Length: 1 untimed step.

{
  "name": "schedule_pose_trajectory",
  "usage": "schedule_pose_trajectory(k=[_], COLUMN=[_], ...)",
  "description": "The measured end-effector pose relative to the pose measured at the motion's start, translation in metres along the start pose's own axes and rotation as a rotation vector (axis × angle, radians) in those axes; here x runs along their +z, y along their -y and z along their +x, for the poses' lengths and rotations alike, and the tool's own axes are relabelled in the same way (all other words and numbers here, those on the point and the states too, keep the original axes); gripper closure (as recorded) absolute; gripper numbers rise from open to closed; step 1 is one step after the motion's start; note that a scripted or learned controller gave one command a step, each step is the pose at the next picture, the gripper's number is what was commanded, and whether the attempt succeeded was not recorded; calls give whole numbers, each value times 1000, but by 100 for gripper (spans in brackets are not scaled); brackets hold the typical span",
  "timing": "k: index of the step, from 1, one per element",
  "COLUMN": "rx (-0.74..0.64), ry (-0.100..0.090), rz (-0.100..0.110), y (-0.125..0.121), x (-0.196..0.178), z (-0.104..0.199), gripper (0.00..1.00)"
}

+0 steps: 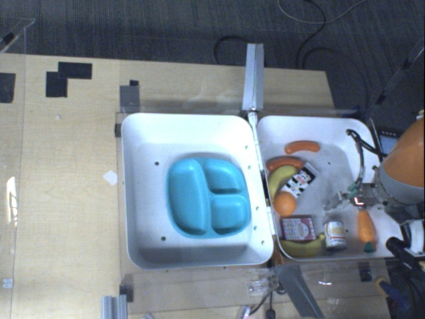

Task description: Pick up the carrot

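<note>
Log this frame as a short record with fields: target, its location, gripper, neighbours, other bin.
target: carrot, orange, lying roughly upright in the view
location: right bin, near its front right corner
gripper: above the right bin, just up and left of the carrot; nothing seen held
neighbours: small can to the carrot's left; banana along the front wall
other bin: left bin holds a blue divided tray
</note>
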<state>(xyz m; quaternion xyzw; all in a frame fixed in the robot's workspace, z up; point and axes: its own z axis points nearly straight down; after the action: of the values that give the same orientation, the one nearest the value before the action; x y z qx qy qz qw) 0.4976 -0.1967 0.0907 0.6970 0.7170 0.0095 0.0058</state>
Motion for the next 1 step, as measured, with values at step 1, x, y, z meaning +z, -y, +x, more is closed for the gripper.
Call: schedule_pose_trajectory(k=[1], rx=[0], ry=[1], rz=[3], y=[0], x=[-7], z=[-1], gripper=[100])
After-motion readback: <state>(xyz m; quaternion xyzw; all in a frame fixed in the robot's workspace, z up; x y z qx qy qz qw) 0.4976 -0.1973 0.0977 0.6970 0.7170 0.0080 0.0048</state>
